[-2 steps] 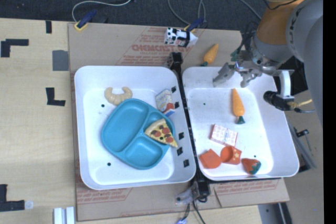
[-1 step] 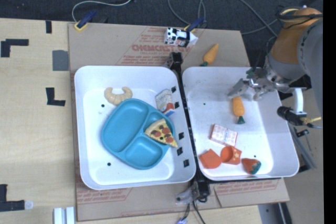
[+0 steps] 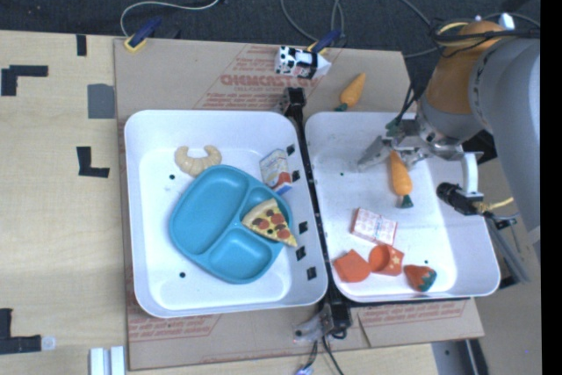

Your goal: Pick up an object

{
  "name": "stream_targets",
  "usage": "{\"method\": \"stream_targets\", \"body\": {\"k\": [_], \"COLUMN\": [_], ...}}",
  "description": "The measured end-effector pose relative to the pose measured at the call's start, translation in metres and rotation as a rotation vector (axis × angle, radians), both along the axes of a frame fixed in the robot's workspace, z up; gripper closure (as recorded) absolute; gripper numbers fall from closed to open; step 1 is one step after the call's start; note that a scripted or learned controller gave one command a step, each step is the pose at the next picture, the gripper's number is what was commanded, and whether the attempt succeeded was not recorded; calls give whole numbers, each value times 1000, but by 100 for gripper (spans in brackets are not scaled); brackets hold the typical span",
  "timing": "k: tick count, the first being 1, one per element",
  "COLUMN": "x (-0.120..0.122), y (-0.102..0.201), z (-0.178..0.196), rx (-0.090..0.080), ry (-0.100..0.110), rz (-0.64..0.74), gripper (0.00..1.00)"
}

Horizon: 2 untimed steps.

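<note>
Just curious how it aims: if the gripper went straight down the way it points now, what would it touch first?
Most likely the toy carrot in the right bin, which lies directly beneath the gripper. Depth is hard to judge from this slanted view, so it may already be touching it.

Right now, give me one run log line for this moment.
arm: over right bin | gripper: at carrot, grasp unclear | left bin: blue plate, pizza slice | status: nothing lifted
</note>
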State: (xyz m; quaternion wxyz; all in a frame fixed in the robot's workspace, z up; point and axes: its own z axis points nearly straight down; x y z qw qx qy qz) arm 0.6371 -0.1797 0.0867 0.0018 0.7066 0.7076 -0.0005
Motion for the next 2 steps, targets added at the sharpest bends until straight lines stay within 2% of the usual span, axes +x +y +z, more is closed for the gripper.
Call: {"method": "stream_targets", "body": {"k": [1, 2], "x": [1, 25], "y": [0, 76], "z": [10, 91], "rx": [-2, 4], "ry": [-4, 0], "rz": [1, 1], "gripper": [100, 100]}}
